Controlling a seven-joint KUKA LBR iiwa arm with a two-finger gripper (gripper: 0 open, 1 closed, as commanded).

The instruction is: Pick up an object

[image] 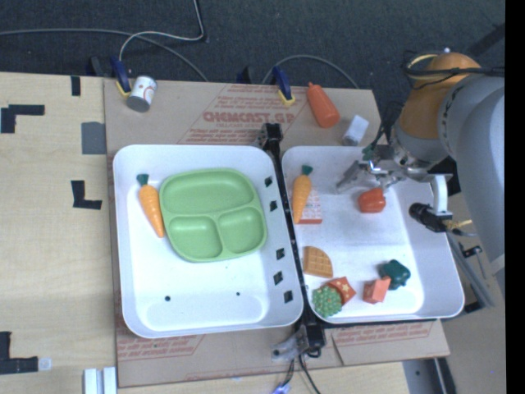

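My gripper (371,183) hangs over the upper right part of the right bin (426,302), its two grey fingers spread apart and open. A red tomato-like object (372,201) lies on the bin floor just below and between the fingers, and I see nothing gripped. Further left in the same bin are a small carrot (301,191) and a pale pink block (310,213). Near its front lie a waffle-like piece (317,261), a red and green piece (329,297), an orange block (377,290) and a dark green object (395,273).
The left bin (131,294) holds a green divided plate (215,213) and a carrot (151,208). Behind the bins on the cardboard lie an orange object (322,105), a white cube (357,128) and a small can (142,91). A black divider (283,220) separates the bins.
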